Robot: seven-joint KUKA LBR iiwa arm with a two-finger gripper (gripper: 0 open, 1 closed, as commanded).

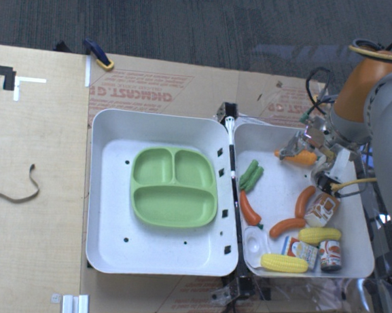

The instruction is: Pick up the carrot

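Note:
The carrot (304,157) is a small bright orange piece with a darker tip pointing left, at the back of the right bin (360,269). My gripper (307,151) has come in from the right and is shut on it, with its fingers (297,147) on either side of the orange body. Whether the carrot touches the bin floor I cannot tell. The grey arm with its orange band (363,88) rises to the upper right.
The right bin also holds green bean pods (251,174), an orange-red stick with a green tip (249,209), two sausages (305,199), two corn cobs (284,264), cans (321,210) and a small box (301,250). A green divided plate (175,187) lies in the left bin (99,246).

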